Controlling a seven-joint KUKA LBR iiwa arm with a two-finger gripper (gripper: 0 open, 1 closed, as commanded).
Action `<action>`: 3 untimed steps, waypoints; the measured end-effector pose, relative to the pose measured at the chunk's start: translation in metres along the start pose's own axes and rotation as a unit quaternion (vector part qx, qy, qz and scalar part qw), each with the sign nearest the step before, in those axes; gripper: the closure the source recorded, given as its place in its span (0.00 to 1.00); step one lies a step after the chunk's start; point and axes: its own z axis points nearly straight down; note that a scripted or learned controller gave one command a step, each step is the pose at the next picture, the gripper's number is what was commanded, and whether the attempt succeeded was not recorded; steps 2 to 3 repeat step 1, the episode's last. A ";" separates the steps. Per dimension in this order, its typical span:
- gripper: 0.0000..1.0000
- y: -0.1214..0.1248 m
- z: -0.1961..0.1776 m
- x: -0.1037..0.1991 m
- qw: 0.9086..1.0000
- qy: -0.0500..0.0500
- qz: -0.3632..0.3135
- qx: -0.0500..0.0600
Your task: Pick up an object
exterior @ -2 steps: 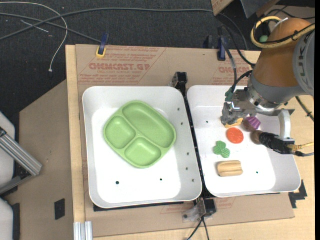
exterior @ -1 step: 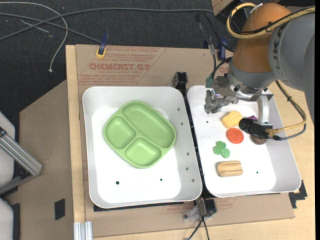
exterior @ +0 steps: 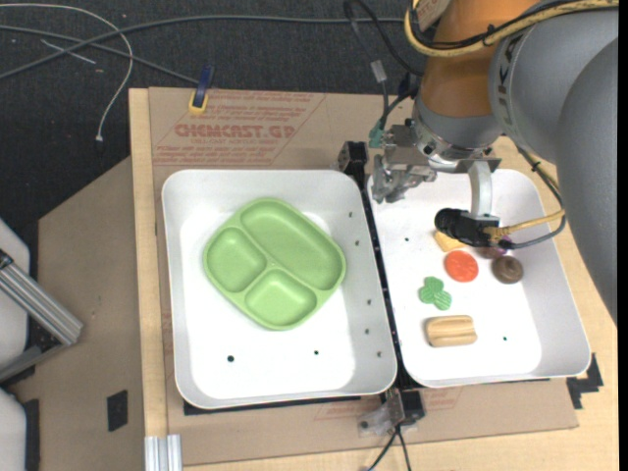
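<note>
The right bin (exterior: 530,346) holds several small toy foods. A red round piece (exterior: 461,266) lies beside a brown round piece (exterior: 507,269). A green leafy piece (exterior: 433,292) sits just above a tan bun (exterior: 450,331). A yellow piece (exterior: 448,236) lies partly hidden under a black part hanging from the arm. My gripper (exterior: 392,182) hangs over the bin's far left corner, up and to the left of the foods, with nothing seen in it.
The left bin (exterior: 196,351) bears a green divided plate (exterior: 275,263). The arm's orange band (exterior: 461,57) and grey body cover the far right. Cables run behind the bins on the dark floor. A cardboard sheet (exterior: 235,126) lies under both bins.
</note>
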 end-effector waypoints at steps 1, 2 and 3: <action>1.00 0.020 -0.003 0.041 1.000 0.000 0.000 0.001; 1.00 0.020 -0.003 0.041 1.000 0.000 0.000 0.001; 1.00 0.020 -0.003 0.041 1.000 0.000 0.000 0.001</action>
